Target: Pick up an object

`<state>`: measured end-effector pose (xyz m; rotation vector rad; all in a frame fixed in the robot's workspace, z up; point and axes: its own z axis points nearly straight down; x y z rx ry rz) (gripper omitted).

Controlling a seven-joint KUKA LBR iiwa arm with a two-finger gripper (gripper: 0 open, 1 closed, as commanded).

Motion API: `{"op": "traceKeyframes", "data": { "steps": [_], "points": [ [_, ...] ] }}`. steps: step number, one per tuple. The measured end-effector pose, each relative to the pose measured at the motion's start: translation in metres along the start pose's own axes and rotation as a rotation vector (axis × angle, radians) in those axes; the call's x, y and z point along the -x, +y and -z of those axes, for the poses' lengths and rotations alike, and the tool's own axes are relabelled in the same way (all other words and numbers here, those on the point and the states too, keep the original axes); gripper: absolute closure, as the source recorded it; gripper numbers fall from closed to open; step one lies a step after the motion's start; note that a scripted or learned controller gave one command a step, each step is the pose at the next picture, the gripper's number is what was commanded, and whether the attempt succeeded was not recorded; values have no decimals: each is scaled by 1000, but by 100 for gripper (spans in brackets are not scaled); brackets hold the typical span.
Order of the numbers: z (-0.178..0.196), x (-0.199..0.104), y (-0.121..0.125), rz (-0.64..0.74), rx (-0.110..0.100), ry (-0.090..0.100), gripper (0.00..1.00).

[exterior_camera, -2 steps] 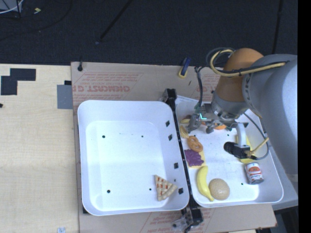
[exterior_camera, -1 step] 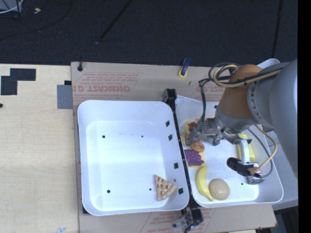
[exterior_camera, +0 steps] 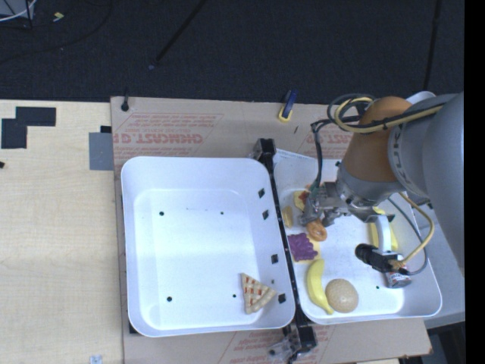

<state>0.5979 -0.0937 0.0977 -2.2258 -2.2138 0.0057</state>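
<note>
So from your overhead camera, the gripper (exterior_camera: 317, 217) is down in the right bin (exterior_camera: 424, 303), sitting right over a small orange piece (exterior_camera: 317, 232) with the purple piece (exterior_camera: 301, 246) just beside it. Honestly you can't tell how the gripper is set, too cluttered there. Nearer the front of that bin you've got a banana (exterior_camera: 316, 284) touching a tan round thing (exterior_camera: 342, 295). Left bin (exterior_camera: 144, 203) has a waffle wedge (exterior_camera: 255, 292) near its front right corner

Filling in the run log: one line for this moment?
gripper low in right bin | over orange piece | banana, purple piece beside | wedge in left bin
</note>
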Motion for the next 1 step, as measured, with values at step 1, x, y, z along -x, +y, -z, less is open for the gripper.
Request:
{"op": "traceKeyframes", "data": {
  "steps": [1],
  "points": [
    [108, -83, -58, 13, 5, 5, 100]
  ]
}}
